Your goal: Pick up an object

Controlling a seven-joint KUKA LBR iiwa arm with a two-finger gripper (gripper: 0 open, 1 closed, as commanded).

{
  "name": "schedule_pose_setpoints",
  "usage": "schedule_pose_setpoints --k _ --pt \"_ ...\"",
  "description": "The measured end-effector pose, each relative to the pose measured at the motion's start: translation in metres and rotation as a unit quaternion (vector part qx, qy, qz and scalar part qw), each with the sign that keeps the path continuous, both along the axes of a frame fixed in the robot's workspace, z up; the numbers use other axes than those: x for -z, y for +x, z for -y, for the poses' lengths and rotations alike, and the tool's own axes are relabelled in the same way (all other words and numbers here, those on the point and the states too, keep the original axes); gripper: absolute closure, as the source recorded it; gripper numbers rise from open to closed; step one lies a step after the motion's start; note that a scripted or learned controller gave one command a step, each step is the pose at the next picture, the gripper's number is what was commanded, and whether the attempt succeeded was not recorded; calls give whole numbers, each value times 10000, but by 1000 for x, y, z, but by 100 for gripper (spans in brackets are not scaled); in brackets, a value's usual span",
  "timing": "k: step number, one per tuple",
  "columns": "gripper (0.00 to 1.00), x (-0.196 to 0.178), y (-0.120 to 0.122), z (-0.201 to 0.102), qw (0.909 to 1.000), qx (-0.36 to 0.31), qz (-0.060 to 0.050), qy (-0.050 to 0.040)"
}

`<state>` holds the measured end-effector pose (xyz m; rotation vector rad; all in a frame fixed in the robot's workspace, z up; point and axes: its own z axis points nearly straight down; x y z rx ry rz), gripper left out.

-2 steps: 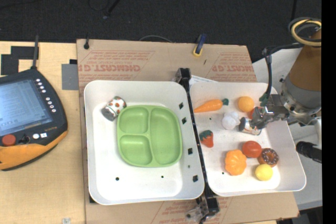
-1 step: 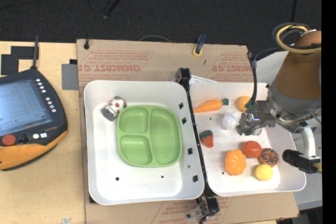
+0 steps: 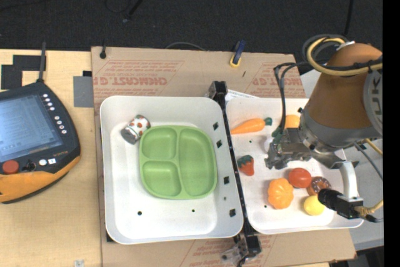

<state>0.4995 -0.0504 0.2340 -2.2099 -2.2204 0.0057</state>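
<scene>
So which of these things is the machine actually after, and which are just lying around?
Part of the job: claw; toy carrot; strawberry; orange pepper; tomato; lemon.

Lying about: green divided plate; small cup; control tablet; blue clamp.

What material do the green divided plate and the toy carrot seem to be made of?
Green divided plate: probably moulded plastic, matte with a soft sheen and rounded compartment edges. Toy carrot: likely smooth plastic, uniformly orange, though rubber is possible.

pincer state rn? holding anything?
Pincer: low in the right white bin, among the toy foods near the orange plastic carrot; open or shut cannot be told, and no object is seen in its grip.
</scene>
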Motion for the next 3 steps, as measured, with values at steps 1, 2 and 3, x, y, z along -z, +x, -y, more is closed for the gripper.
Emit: schedule_pose_setpoints --k 1,2,3 --pt "100 13 -8 -50 10000 9 -4 -11" --pt "100 0 -24 -57 10000 18 -1 -12" --pt "100 16 -17 -68 10000 20 -13 -18"
